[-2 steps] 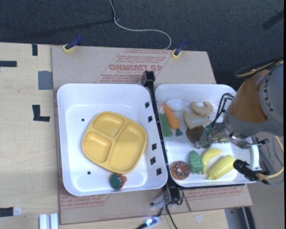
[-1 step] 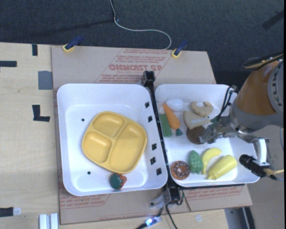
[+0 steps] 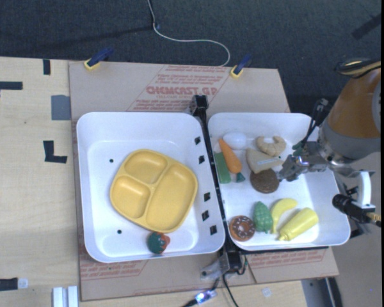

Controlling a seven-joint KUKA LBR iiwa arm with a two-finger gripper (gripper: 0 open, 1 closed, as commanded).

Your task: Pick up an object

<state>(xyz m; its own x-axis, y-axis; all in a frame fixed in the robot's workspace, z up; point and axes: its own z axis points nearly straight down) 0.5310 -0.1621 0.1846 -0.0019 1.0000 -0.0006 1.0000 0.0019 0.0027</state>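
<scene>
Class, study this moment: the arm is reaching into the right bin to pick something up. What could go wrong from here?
1. The pincer sits among crowded items: the brown round piece and the beige piece lie close together, so it may nudge one or catch both.
2. The banana, yellow bottle and green piece lie packed together near the right bin front, so a clean grasp there looks hard.

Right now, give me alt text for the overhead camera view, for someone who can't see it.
A grey robot arm reaches in from the right, its gripper low over toy food in the right white bin, beside a brown round piece. The left white bin holds a yellow divided plate and a small red-green toy.
</scene>
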